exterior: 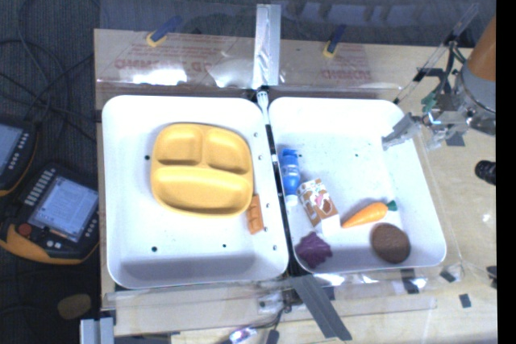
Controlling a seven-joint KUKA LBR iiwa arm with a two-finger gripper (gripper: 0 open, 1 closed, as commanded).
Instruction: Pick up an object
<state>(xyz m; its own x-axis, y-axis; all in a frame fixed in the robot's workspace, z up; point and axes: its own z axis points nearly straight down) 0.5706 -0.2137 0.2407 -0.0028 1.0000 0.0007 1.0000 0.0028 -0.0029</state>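
Note:
The right bin point(355, 133) holds a blue and white bottle point(289, 171) against its left wall. Beside the bottle lies a small printed carton point(317, 201). An orange carrot point(367, 213) rests to the carton's right, with a brown round lump point(390, 242) in the near right corner. A purple object point(314, 250) sits at the near left. My gripper point(426, 125) hangs at the bin's far right rim, apart from all of these, with nothing seen in it.
The left bin point(129, 238) holds a yellow divided plate point(201, 167) and a small orange piece point(255, 215) by the wall between the bins. A handheld controller point(48, 209) and cables lie on the floor at the left.

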